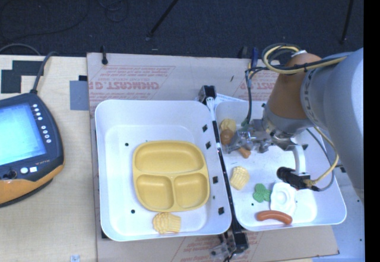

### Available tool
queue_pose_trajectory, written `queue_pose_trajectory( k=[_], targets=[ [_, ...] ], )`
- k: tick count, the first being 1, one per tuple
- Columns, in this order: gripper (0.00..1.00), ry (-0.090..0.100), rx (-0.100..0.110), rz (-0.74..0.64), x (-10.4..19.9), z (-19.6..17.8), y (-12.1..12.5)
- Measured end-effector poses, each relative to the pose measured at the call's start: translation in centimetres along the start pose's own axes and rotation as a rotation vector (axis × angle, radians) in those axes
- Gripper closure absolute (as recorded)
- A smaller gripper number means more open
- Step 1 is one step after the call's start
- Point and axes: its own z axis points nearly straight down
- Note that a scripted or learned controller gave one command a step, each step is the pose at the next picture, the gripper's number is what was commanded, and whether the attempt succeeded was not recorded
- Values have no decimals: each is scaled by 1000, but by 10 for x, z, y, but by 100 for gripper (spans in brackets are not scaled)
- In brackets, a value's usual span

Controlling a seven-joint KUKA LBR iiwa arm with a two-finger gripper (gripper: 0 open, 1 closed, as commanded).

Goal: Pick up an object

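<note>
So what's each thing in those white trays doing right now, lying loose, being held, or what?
Yellow divided plate: flat in the left bin, nothing on it.
Corn piece: loose in the left bin, beside the plate.
Corn cob: loose in the right bin.
Green piece: loose, beside the fried egg.
Sausage: loose near the front wall.
Gripper: low in the right bin over small toys; grasp unclear.

glossy white plastic bins (113, 136), matt yellow tray (171, 173)
</note>
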Motion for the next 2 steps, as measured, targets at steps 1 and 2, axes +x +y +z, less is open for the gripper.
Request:
queue_pose_trajectory(
  k=[1, 2],
  targets=[
    [100, 1, 5, -1, 0, -9, -2],
    [100, 2, -7, -7, 96, -106, 5]
  ],
)
